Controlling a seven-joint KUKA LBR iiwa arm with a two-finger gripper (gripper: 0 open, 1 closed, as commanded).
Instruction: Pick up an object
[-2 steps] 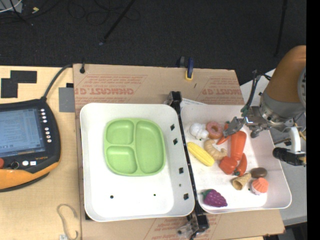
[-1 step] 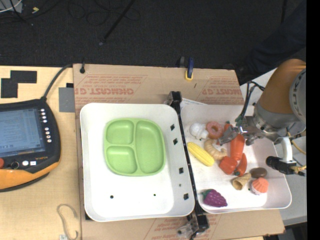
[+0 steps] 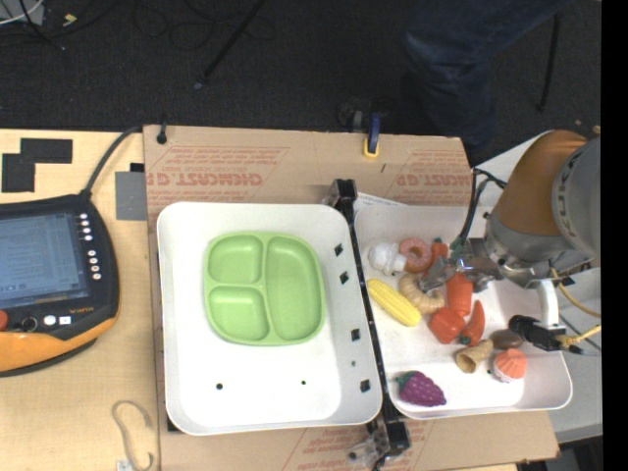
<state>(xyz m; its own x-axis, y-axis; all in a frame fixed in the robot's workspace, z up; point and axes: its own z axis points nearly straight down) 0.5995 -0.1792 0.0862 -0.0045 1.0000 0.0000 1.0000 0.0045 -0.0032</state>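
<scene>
Right beside the gripper (image 3: pixel 444 275) lies the red toy pepper (image 3: pixel 453 312) (whether its fingers grip, I cannot tell).

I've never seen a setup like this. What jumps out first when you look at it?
The bright green divided plastic plate sits alone in the left white bin. The right white bin holds a jumble of toy food, including a yellow corn cob and purple grapes, with the grey-and-orange robot arm reaching over it.
</scene>
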